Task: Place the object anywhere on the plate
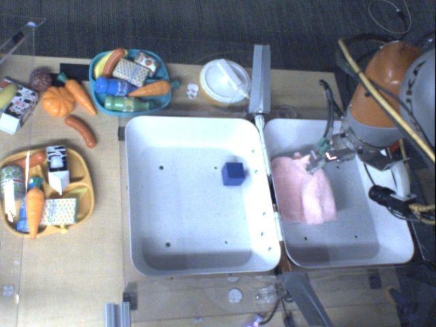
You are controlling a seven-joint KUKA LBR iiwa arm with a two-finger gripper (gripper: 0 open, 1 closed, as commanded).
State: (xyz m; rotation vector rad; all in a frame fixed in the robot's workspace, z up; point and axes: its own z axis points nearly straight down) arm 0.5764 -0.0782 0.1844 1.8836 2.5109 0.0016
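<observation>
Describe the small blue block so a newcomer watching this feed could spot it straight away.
Find the two white bins side by side at the middle of the bench and take the left bin, the larger one. The blue block lies on its floor right of centre, near the wall shared with the right bin. It is small, cube-shaped and solid blue, while the pink cloth next door is soft and pale.

A pale wooden bench fills the lower part of the view, and behind its far edge lies dark blue-grey carpet — ribbed in texture, crossed by a thin looped cable near the far right corner. A grey metal post stands at the far edge, between the two bins. Light is even and soft — shadows under the bin walls are faint. Small metal brackets sit along the near edge.
</observation>
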